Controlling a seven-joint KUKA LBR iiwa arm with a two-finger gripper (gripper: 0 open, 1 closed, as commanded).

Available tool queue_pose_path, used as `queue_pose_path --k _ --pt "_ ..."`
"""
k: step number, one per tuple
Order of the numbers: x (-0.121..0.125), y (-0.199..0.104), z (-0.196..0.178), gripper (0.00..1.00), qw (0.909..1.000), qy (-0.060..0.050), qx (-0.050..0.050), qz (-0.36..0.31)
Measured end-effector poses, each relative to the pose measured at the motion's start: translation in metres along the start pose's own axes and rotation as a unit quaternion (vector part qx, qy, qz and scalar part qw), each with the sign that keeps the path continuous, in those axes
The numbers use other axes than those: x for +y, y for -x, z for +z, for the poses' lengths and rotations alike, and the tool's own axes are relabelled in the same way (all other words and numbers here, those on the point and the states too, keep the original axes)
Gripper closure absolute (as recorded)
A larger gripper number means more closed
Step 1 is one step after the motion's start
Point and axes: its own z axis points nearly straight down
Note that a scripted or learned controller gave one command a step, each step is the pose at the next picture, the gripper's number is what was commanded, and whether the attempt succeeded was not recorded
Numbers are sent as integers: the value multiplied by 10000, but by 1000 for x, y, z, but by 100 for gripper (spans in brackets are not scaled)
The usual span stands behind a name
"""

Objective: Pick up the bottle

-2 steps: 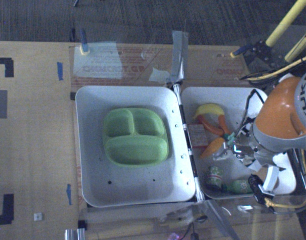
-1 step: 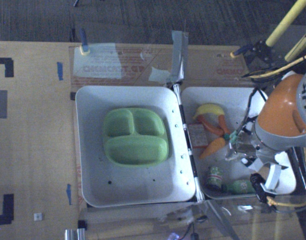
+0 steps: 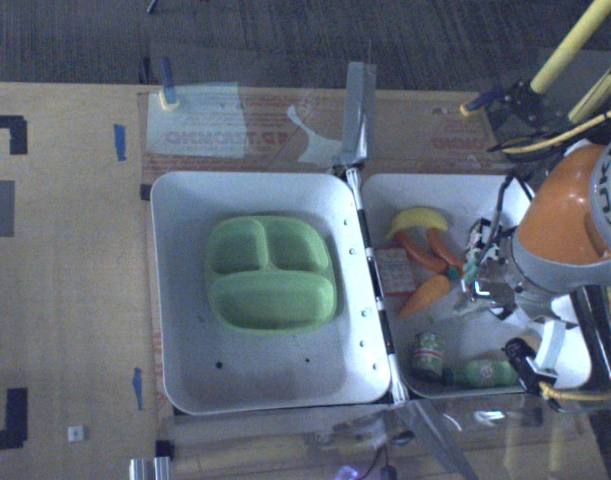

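The green bottle (image 3: 483, 372) lies on its side near the front wall of the right bin (image 3: 380, 190), its length running left to right. My gripper (image 3: 477, 288) hangs over the middle of that bin, above and behind the bottle and clear of it. The gripper sits just right of an orange carrot-like piece (image 3: 426, 293). The grey and orange arm covers the bin's right part.
A small green can (image 3: 429, 351) stands just left of the bottle. Behind it are a yellow fruit (image 3: 418, 219), a second orange piece (image 3: 433, 252) and a small pale box (image 3: 393, 270). The left bin (image 3: 175, 298) holds a green divided plate (image 3: 271, 272).
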Motion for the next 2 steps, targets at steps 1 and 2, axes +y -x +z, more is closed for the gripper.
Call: queue_pose_path --k 1,2 --pt "85 24 -19 100 10000 19 7 37" --pt "132 69 -248 100 9996 22 -15 -289"
